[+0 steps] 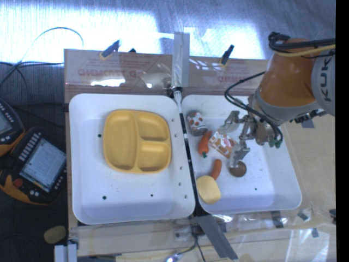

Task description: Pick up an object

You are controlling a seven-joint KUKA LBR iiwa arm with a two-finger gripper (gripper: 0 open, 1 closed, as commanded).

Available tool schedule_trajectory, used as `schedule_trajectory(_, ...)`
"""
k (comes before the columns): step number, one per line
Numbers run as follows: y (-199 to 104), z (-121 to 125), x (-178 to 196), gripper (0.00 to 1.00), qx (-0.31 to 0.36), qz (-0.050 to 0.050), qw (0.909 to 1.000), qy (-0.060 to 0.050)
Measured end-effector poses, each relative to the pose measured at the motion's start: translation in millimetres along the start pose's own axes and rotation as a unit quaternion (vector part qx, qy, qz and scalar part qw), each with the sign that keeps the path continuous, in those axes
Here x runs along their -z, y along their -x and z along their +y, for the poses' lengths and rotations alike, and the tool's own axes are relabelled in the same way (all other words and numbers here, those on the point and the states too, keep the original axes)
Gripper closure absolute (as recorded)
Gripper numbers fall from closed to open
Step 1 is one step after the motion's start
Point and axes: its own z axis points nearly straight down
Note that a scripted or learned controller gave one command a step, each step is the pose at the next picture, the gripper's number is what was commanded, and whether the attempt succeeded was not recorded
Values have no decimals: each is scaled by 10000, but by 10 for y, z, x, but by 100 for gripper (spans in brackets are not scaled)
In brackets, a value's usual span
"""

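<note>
the grey arm with its orange band (pixel 289 83) reaches in from the right, over the right shallow white bin (pixel 272 192). its two-finger gripper (pixel 235 131) hangs low above the middle of that bin, with metal fingers (pixel 232 119) spread apart. between and just under them lies a small packet printed in white, orange and red (pixel 221 142); it sits in the gap, but whether the fingers actually touch it cannot be told, and nothing is lifted off the bin floor.

just left of the packet, a small orange carrot-shaped toy (pixel 204 143) lies tilted near the divider between the bins. above it rests a rounded, patterned brown-and-white object (pixel 195 121), close to the bin's upper left corner. below the packet lies a short orange-red sausage-shaped piece (pixel 216 168), and beside it to the right a small round brown disc (pixel 237 170), which seems to lie right under a slim metal part of the gripper. a pale yellow rounded block (pixel 208 189) rests against the lower left wall of this bin.

the left shallow white bin (pixel 87 201) holds a yellow plastic tray with three compartments (pixel 137 141), lying flat near its centre. a handheld control pendant with a screen (pixel 35 165) rests on the dark floor to the left of the bench.
</note>
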Motion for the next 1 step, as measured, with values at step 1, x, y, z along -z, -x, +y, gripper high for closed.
schedule_trajectory(1, 169, -18, -678, 0, -686, -189, 9975, 0)
